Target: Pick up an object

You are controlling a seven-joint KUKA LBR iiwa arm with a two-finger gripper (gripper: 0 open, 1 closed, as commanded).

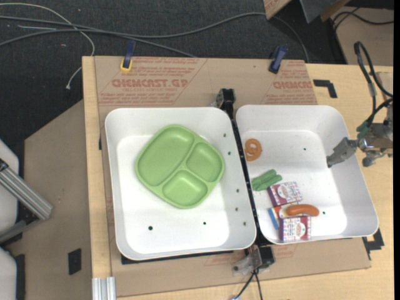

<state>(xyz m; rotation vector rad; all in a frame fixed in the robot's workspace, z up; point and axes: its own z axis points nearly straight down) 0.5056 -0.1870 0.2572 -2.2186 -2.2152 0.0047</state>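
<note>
Near edge, lower right of frame: right white plastic bin [356, 186] holds the clutter. Closest to me is a small pink-and-white printed carton [294, 229] at the bin's bottom edge, an orange toy hot dog [302, 210] just above it, touching or overlapping. A blue strip [273, 217] sits on their left. A second pink-and-white carton [285, 193] lies just above, then a green toy bean pod [265, 180], tilted. Further up, a small orange ring, pretzel-like [252, 149], near the bin's left wall.

Left white bin [119, 167], centre-left: a light-green plastic divided plate with three compartments [180, 165], rotated, lying flat.

Gripper [340, 152] sits at right edge of frame, over the right bin's right rim, well apart from every object. I can't tell finger state; nothing visibly in it.

Far edge: two blue clamps [128, 56] on the cardboard sheet [206, 80].
</note>
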